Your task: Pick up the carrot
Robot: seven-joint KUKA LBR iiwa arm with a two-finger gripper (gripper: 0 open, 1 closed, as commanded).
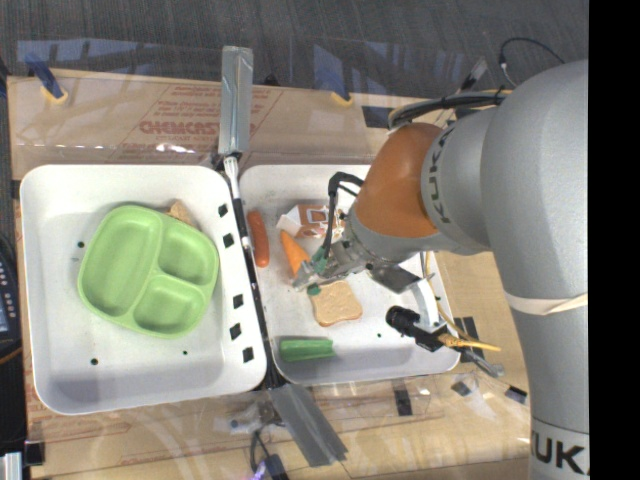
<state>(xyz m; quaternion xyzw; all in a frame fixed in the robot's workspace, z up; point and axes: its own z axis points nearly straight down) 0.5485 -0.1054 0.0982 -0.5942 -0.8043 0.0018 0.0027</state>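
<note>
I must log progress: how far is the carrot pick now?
Done: the gripper has reached the right bin and sits at the carrot. In hand: nothing visibly held; the carrot lies on the bin floor. Left: grasping and lifting it.

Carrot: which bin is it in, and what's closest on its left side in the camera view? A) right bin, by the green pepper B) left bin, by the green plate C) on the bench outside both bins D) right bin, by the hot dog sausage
D: the carrot lies in the right bin, with the hot dog sausage just to its left.
</note>
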